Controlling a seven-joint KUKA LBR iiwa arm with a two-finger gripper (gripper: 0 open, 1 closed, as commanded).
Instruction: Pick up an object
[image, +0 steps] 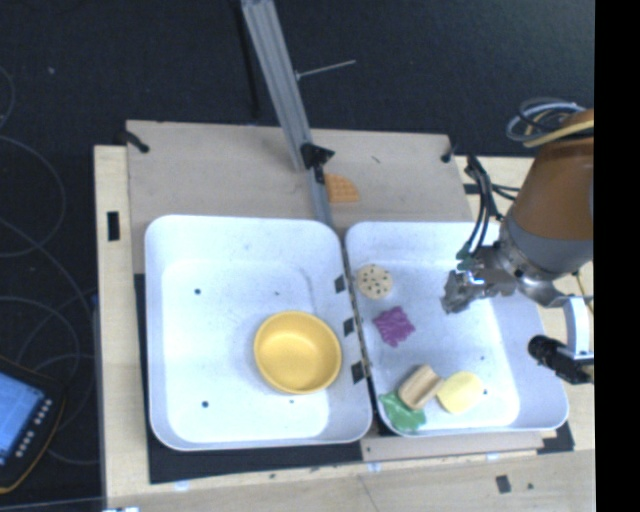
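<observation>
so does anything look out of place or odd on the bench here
One thing: a small orange waffle-like piece lies on the bench behind the two bins, outside both. Everything else sits inside a bin: the yellow bowl upright in the left bin, the small items in the right bin.

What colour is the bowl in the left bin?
Yellow bowl, seen in the camera view.
</observation>
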